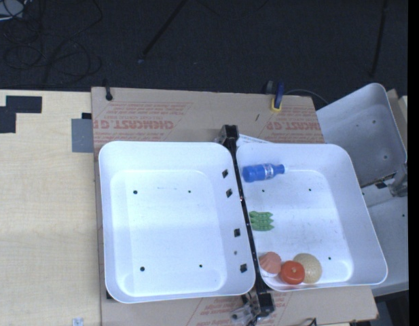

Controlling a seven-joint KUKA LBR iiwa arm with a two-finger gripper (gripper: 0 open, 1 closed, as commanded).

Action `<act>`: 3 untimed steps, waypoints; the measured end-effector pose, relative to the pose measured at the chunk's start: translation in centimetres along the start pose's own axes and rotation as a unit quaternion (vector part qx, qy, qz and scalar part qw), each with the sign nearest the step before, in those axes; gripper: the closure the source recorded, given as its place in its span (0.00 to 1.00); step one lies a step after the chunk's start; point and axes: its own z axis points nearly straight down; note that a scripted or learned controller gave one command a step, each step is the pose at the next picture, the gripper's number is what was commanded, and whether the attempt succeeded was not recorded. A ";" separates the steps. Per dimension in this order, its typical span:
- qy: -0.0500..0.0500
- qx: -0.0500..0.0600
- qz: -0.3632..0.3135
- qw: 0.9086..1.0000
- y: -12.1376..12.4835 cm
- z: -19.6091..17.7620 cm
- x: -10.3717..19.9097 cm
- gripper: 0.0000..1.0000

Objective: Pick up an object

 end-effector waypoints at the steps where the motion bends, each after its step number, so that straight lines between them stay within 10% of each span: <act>1: 0.000 0.001 0.001 1.000 0.0 1.0 0.0 1.00; 3: 0.000 0.002 0.001 1.000 0.0 1.4 0.0 1.00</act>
